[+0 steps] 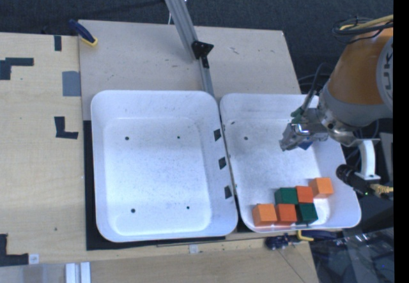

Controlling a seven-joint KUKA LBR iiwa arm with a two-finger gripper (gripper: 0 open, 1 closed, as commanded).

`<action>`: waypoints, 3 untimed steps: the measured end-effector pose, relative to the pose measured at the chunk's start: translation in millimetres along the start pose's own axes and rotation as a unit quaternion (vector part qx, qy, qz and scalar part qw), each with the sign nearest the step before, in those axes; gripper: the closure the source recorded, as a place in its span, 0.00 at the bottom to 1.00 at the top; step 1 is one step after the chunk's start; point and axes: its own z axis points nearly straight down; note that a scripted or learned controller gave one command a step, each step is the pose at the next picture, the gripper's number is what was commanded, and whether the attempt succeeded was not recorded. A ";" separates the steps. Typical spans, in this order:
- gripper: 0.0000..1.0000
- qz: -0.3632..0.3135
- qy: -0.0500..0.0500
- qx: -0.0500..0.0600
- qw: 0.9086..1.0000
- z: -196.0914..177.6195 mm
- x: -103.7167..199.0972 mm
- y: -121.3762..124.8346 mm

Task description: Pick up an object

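gripper [293,141] metallic, over right bin [255,115] | blocks [294,205] cubic, matte

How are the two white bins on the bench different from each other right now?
The left bin shows a bare speckled floor, while the right bin holds orange and green blocks clustered near its front edge. The gripper hangs over the right bin, not over the left bin. The left bin looks wider than the right bin in this slanted view. Both are shallow, white and rounded at the corners, and sit side by side.
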 end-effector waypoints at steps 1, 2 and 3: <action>1.00 -0.002 0.001 0.003 1.000 13.0 54.5 4.7; 1.00 -0.003 0.002 0.003 1.000 3.7 111.7 7.0; 1.00 -0.003 0.001 0.004 1.000 11.9 173.1 8.7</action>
